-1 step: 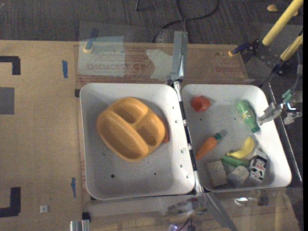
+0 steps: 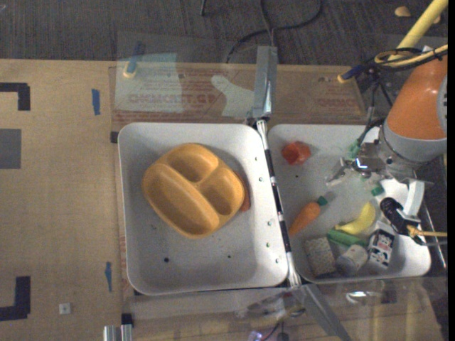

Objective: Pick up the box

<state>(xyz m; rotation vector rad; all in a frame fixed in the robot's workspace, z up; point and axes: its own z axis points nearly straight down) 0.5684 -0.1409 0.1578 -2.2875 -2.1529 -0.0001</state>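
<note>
The pincer (image 2: 357, 165) hangs over the far half of the right bin (image 2: 313, 182), just under the arm's orange band. From this slanted view it is a tangle of bright metal, and I cannot tell whether it is apart or together. Nothing shows between its tips, so I treat it as empty.

Nearest to it are a red lump (image 2: 296, 152) toward the bin's inner wall and a carrot (image 2: 307, 217) lying at a slant lower down. A banana (image 2: 360, 219) lies next, with a green piece (image 2: 344, 236) touching it.

The box (image 2: 382, 248), small and white with dark print, sits in the bin's lower right corner as I see it. It is close against the outer wall, with a grey cylinder (image 2: 352, 259) just beside it and a tan sponge (image 2: 320, 254) further in. That crowding matters: the wall and the cylinder leave little free room on two sides, so I judge a descent from above, closing across the free faces, to be the likeliest way in.

The left bin (image 2: 213, 261) holds a yellow divided plate (image 2: 193, 188), well apart from all this.
</note>
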